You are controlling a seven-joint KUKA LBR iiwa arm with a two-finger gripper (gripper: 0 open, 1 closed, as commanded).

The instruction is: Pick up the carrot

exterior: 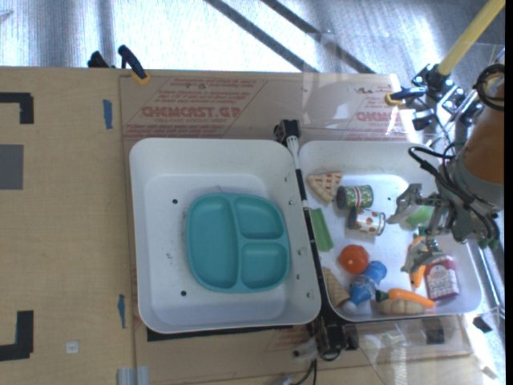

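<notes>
We are hovering our gripper [422,229] (jaw state unreadable) over crowded toys; the carrot [409,298] risks being missed.

Two bins sit side by side on the surface [64,215]. The left bin [152,239] holds a divided tray [236,241] near its middle. The right bin [393,171] holds the small things: a pizza slice [325,185] at its far left, two cans [355,196] just right of it, a ball [353,257] nearer the camera, and a carrot [406,297] along the near wall, beside a bottle [442,280]. The gripper [421,215] hangs over the right side of that bin, behind the bottle.
</notes>
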